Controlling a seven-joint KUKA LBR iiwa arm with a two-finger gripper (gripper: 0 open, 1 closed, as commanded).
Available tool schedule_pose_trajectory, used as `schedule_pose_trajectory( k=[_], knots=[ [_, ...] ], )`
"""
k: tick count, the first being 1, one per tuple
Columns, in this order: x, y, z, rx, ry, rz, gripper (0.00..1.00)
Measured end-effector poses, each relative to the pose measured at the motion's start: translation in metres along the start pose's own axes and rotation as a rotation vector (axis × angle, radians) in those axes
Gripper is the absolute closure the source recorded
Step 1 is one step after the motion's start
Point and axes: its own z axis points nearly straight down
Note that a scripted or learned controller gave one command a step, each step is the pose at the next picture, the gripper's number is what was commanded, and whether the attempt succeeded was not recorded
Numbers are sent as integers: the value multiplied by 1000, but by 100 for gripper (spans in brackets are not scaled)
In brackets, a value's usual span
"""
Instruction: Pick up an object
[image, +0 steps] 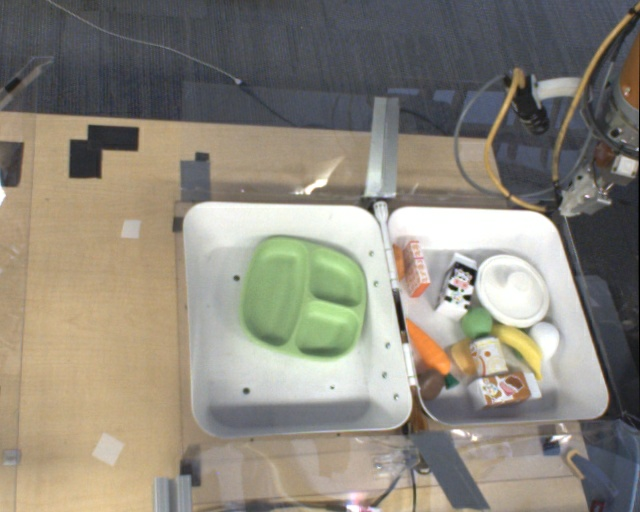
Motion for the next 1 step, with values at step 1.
schedule_pose_trajectory(
  k=[1],
  knots=[
    [-59, 15, 29, 0, -4, 4, 100]
  ],
)
